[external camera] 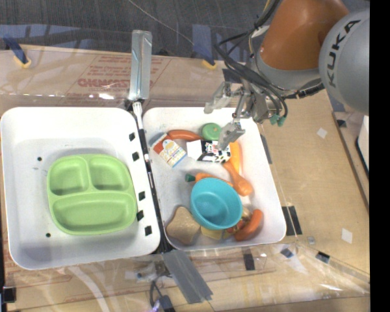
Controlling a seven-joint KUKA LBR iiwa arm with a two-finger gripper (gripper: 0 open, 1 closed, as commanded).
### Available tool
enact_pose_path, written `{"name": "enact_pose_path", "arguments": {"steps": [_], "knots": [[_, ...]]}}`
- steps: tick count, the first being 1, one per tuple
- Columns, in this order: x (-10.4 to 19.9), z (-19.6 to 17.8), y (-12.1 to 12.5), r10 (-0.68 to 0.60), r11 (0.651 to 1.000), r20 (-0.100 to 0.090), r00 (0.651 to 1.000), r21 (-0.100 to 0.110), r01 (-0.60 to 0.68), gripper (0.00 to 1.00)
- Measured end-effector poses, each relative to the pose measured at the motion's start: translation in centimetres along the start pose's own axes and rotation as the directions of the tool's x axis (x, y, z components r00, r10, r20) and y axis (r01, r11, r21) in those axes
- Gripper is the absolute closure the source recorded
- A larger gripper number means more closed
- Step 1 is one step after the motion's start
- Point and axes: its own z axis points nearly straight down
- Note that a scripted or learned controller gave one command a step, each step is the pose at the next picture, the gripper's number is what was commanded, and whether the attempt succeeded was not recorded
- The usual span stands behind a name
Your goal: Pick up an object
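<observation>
Now we see the pincer [236, 121] over the right bin's [273, 203] 12 o'clock rim | fingers spread, gripping nothing | blue bowl [215, 203] at 6 o'clock | green plate [91, 194] in left bin [16, 174]

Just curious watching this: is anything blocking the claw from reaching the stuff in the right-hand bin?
Nothing visible does. The two-finger gripper hangs directly above the crowded right white bin, over a small green round object and a black-and-white patterned item.
</observation>
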Motion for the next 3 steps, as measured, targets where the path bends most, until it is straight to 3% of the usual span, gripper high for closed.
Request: {"name": "enact_pose_path", "arguments": {"steps": [1,2,3], "knots": [[0.0,0.0,0.0,0.0,1.0,0.0,1.0,0.0,0.0,0.0],[-0.7,3.5,2.8,-0.213,0.977,-0.001,0.977,-0.003,0.213,0.0],[-1.3,16.9,1.4,-0.176,0.984,0.013,0.984,0.001,0.176,0.0]]}}
